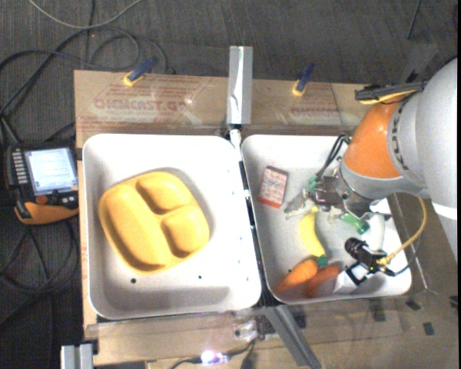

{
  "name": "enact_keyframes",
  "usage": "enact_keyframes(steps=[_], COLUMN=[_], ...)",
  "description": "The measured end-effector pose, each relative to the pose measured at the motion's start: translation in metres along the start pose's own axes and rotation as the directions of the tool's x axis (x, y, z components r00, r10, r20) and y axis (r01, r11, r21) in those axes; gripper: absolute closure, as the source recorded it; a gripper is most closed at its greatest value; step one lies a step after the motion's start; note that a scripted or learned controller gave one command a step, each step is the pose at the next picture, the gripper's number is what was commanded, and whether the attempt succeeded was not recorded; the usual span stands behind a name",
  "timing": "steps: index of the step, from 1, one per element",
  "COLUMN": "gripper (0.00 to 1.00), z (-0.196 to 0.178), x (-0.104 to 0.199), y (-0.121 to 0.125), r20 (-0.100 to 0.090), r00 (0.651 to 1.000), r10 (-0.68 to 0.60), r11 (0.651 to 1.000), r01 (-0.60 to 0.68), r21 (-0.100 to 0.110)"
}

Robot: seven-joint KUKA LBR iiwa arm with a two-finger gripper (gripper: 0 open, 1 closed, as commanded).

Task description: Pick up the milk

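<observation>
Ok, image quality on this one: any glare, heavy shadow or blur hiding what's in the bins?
Camera view: even overhead light, with mild washout on the white right bin wall; the arm's pale casing is overexposed. Soft shadow falls under the yellow tray. The small carton, banana and carrot read reasonably sharp; the claw area is cluttered and hard to resolve.
</observation>
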State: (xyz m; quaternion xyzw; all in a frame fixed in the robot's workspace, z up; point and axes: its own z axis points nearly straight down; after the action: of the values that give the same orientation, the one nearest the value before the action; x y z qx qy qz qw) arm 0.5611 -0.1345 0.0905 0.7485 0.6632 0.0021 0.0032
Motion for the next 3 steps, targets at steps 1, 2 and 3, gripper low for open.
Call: enact_keyframes(steps=[1,2,3], gripper=[0.00,0.00,0.00], z=[0.001,-0.010,-0.073], x=[-0.047,-0.053,-0.069], y=[0.032,0.073,0.076], r20=[-0.013,-0.010,0.005], r00=[0.974,0.965,0.952], r10=[0.228,0.263,0.307], r11=[0.974,0.964,0.952], r01=[-0.228,-0.263,-0.307], r21=[0.011,0.044,0.009])
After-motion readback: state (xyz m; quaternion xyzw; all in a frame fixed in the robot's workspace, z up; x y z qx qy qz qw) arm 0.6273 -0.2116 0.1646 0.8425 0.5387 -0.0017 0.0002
